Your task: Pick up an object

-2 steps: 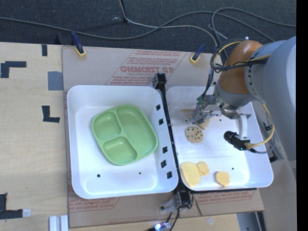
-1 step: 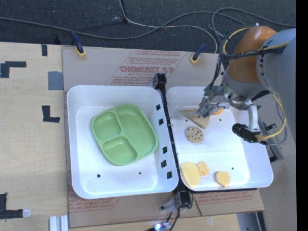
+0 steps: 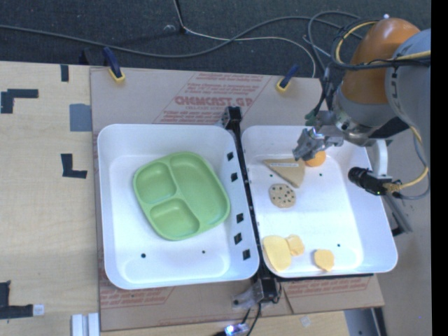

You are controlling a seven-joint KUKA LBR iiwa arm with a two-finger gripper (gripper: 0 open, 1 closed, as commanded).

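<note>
The gripper (image 3: 309, 148) hangs low over the far part of the right bin (image 3: 364, 208), just above a small orange piece (image 3: 316, 159); whether it grips anything I cannot tell. Touching that piece, a tan wedge (image 3: 287, 171) lies flat, long axis across the bin, tip pointing left toward the divider. A green divided tray (image 3: 180, 194) fills the left bin (image 3: 115, 187).

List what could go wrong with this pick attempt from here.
1. The gripper sits over a small orange piece that touches the tan wedge; closing may catch both or push the wedge aside.
2. The orange piece looks small and rounded, so it could slip out.
3. It lies near the right bin wall, leaving little room.
</note>
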